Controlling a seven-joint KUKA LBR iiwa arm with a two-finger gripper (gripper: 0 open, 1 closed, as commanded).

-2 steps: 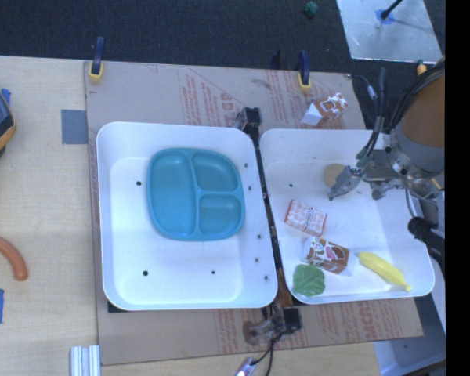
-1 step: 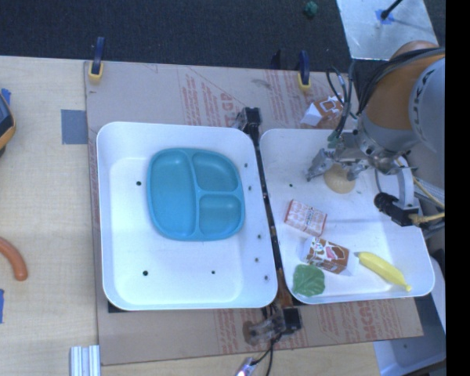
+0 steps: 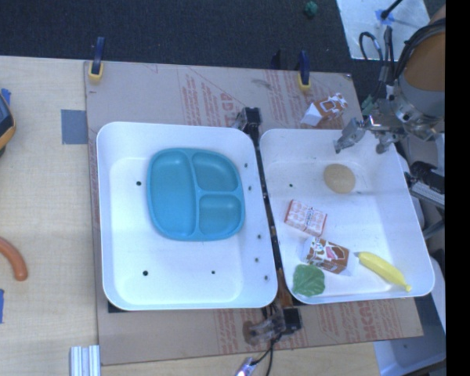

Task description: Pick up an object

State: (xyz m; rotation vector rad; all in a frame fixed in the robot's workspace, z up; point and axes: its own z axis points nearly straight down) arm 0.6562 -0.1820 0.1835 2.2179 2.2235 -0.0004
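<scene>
The gripper [image 3: 359, 134] hangs over the far edge of the right bin [image 3: 392, 210], at its far rim. Its metal fingers look slightly apart with nothing between them, though the view is too coarse to be sure.

In the right bin, a round tan piece, possibly a potato or bread roll [image 3: 339, 178], lies just near of the gripper, apart from it. A red-and-white packet [image 3: 306, 217] sits mid-bin. Toward the near rim lie a brown-and-white carton [image 3: 328, 256], a green leafy item [image 3: 309, 280] touching the near-left corner, and a banana [image 3: 383, 269] against the near-right wall. Open floor remains along the right wall and far-left corner.

The left bin [image 3: 117, 233] holds a blue divided plate [image 3: 196, 193], with bare floor all round it.

Both bins rest on a cardboard sheet [image 3: 180, 92] clamped at its far edge to a wooden bench [image 3: 31, 210]. A small packet [image 3: 326, 110] lies on the cardboard beyond the right bin. A sausage [image 3: 9, 257] lies on the bench, well left.
</scene>
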